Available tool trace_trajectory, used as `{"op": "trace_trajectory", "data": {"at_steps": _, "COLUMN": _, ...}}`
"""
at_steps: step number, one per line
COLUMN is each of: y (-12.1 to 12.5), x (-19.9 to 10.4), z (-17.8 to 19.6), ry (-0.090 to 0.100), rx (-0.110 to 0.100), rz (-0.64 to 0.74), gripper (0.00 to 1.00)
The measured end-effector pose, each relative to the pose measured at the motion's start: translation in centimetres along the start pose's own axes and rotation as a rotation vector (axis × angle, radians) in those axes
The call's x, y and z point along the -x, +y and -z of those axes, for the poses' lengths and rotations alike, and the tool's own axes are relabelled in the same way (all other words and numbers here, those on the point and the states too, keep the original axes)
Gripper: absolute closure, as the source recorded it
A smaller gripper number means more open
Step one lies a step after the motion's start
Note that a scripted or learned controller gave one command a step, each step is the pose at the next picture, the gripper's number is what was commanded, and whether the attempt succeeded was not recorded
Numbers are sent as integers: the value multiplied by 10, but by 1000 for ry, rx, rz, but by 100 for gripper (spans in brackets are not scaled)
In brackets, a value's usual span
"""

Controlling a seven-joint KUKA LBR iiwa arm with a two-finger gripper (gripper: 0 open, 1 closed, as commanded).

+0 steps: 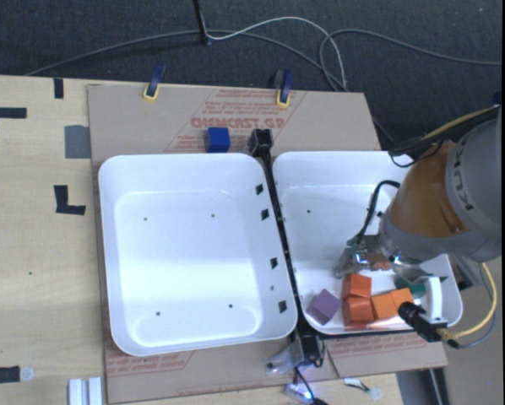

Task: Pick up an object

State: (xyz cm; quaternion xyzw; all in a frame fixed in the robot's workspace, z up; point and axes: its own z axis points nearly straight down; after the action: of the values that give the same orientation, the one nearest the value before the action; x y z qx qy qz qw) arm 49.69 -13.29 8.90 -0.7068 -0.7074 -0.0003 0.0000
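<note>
My gripper (pixel 354 260) hangs low in the right bin (pixel 320 184), near its front right part, under the grey arm with its orange band (pixel 426 197). Just in front of it lie several small objects: an orange block (pixel 357 286) right below the gripper tip, a second orange block (pixel 359 311), a third orange piece (pixel 391 303), a purple block (pixel 323 305) and a green piece (pixel 417 288) partly hidden by the arm. Whether the gripper touches the nearest orange block is unclear.
The left bin (pixel 117 251) stands beside the right one, with a black divider clip strip (pixel 274 234) between them. A blue block (pixel 218 138) rests on the cardboard behind the bins. Cables (pixel 261 28) run across the dark floor at the back.
</note>
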Motion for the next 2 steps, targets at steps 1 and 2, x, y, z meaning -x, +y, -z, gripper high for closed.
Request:
{"op": "trace_trajectory", "data": {"at_steps": 1, "y": -9, "x": -10, "z": 1, "ry": 0, "rx": 2, "rz": 1, "gripper": 0}}
{"op": "trace_trajectory", "data": {"at_steps": 2, "y": 47, "x": 28, "z": 62, "ry": -2, "rx": 5, "rz": 52, "gripper": 0}}
